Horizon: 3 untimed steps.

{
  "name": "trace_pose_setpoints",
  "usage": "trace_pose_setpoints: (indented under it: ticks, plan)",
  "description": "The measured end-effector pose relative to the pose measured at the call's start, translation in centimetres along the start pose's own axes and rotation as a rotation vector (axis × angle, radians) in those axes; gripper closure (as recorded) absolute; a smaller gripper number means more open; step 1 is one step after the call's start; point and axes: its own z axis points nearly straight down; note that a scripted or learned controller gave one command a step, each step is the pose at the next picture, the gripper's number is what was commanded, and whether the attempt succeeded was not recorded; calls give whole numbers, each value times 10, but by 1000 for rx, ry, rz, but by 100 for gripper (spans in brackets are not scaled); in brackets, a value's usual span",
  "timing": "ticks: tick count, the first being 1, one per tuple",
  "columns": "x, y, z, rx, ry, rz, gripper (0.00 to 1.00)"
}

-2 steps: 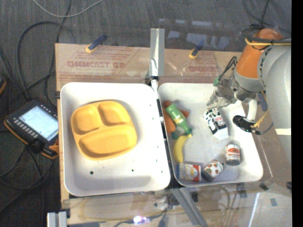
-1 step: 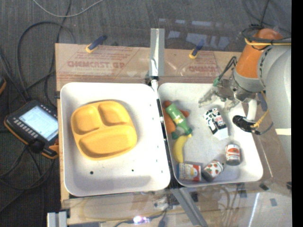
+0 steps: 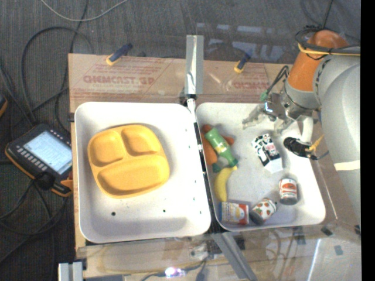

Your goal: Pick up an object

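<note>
My gripper hangs over the far end of the right bin, open, with nothing between its fingers. Just in front of it lies a black-and-white patterned object. A green bottle rests on an orange carrot-like piece by the bin's left wall, with a yellow banana below them. Along the near wall sit a small carton, a red-and-white round toy and a red can.
The left bin holds a yellow divided tray. A metal post stands behind the gap between the bins. The grey arm with its orange band fills the right side. A handheld pendant lies left of the bench.
</note>
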Motion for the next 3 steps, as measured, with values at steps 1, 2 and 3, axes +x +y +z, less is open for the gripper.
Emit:
trace_pose_setpoints:
  ticks: [1,2,3]
  plan:
    - [-12,-44,-1,-18,-6,-140,0]
    - [-12,-43,-9,-18,-7,-140,100]
    - [-12,-44,-8,-16,-6,-140,0]
